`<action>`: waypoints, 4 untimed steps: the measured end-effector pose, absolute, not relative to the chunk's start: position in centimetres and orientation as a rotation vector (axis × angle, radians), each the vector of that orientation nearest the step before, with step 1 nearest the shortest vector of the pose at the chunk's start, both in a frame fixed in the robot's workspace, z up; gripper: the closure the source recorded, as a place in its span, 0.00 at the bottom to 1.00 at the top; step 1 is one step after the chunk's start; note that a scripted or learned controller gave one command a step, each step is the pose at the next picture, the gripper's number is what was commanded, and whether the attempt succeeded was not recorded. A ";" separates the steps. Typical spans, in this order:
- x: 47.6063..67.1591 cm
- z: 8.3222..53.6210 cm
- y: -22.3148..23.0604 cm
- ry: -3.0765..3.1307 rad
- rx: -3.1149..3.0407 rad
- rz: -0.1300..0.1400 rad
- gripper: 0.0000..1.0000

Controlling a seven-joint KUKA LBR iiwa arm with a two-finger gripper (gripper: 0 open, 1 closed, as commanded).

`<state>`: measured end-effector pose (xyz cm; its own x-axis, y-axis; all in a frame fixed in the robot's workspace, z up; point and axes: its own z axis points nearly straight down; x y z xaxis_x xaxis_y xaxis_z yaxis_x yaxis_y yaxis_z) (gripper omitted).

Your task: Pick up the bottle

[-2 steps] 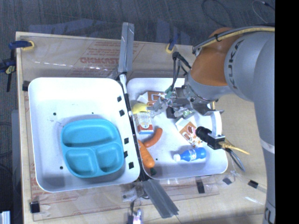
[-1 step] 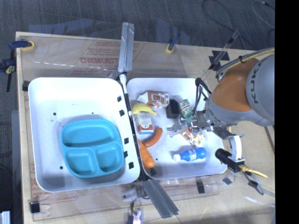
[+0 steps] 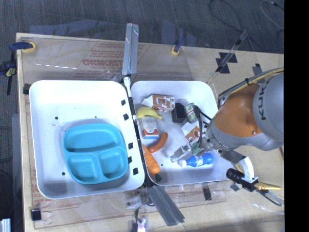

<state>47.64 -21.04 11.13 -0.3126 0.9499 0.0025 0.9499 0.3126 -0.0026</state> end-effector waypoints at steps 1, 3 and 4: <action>47.7 12.8 -21.1 -2.555 -1.827 0.001 0.00; 48.0 15.5 -18.9 -2.375 -2.055 0.002 0.00; 47.7 9.1 -21.0 -2.390 -2.035 0.002 0.00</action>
